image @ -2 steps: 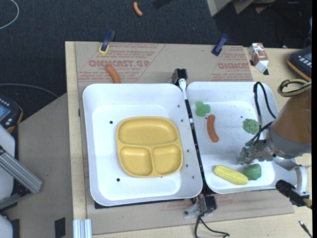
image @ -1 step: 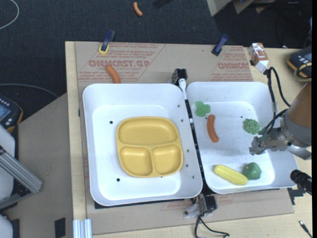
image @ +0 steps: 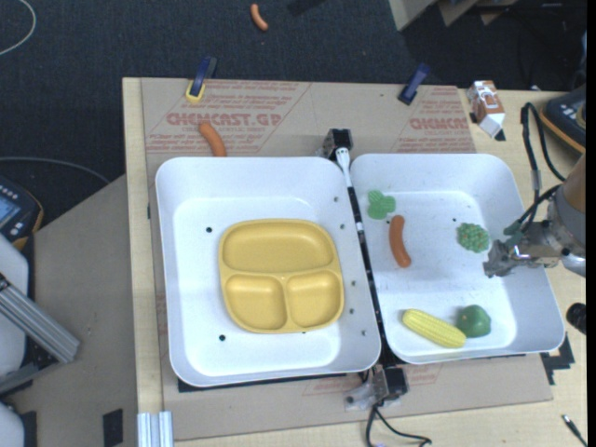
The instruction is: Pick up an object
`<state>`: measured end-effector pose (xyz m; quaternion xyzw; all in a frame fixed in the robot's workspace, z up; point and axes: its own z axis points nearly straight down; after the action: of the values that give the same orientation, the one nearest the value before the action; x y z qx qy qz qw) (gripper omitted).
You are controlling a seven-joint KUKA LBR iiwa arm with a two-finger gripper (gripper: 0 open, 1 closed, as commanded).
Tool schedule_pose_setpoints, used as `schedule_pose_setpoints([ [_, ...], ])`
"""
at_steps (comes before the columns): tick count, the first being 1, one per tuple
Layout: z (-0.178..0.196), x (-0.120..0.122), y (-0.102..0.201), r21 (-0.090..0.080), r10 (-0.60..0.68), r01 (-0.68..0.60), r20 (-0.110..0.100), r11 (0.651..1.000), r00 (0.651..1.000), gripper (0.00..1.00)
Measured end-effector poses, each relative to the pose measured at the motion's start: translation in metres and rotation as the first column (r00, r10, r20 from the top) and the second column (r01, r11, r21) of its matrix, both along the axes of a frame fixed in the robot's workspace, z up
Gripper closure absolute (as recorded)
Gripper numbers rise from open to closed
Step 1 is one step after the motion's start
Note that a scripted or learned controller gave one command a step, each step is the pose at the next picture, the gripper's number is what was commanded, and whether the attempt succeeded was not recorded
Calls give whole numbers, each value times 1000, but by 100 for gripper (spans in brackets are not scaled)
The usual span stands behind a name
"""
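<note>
A robot arm point(image: 568, 226) reaches in from the right over a wooden bench point(image: 279, 110) that carries two shallow white bins side by side. Its gripper point(image: 498, 261) hangs low at the right edge of the right bin point(image: 438, 180), just right of a piece of broccoli point(image: 472, 237); from this angle it is impossible to tell whether the gripper is spread or pressed together, and nothing is seen between its tips.

The right bin also holds a small light-green toy point(image: 379, 204) at its far left, a sausage point(image: 400, 240) just near of it, and, along the near edge, a corn cob point(image: 433, 328) beside a green pepper point(image: 474, 320). The left bin point(image: 186, 250) holds a yellow divided tray point(image: 279, 275), lying flat in the middle.

On the bench beyond the bins lie a second sausage point(image: 212, 139), a yellow clamp point(image: 198, 80), a blue clamp point(image: 413, 84) and a small carton point(image: 486, 105) at the far right corner. The bench stands on dark carpet point(image: 112, 26), where a third sausage point(image: 259, 17) lies at the far side. Cables point(image: 382, 422) trail from the near edge of the bench.
</note>
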<state>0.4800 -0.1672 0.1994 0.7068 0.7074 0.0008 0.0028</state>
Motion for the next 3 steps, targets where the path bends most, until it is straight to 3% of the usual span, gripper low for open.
schedule_pose_setpoints([
  [1,27,1,0,1,0,0,-1,1000,1000,100],
  [3,12,2,117,6,6,-6,-8,1000,1000,100],
])
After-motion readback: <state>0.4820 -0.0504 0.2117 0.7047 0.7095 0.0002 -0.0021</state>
